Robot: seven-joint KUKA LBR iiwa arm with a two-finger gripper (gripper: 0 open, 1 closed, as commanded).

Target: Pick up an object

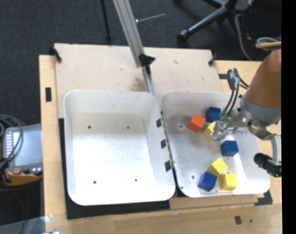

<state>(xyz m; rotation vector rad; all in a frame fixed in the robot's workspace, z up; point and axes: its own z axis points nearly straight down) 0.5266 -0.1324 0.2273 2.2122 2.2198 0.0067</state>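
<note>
Toward the right of the frame, inside the right bin (187, 189), the gripper (220, 132) is low among the blocks, just beside a yellow block (209, 129), with an orange block (197, 123) and a blue block (213, 113) close by. Whether its fingers are spread or pinching anything I cannot tell. Nothing looks lifted yet, so, as I judge it, the grasp and the raise remain.

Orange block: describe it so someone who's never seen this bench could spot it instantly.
Look in the right-hand white bin, upper half. The orange block lies left of the gripper, with a blue block up to its right and a yellow block beside it. It is the one orange block among blue and yellow ones.
</note>
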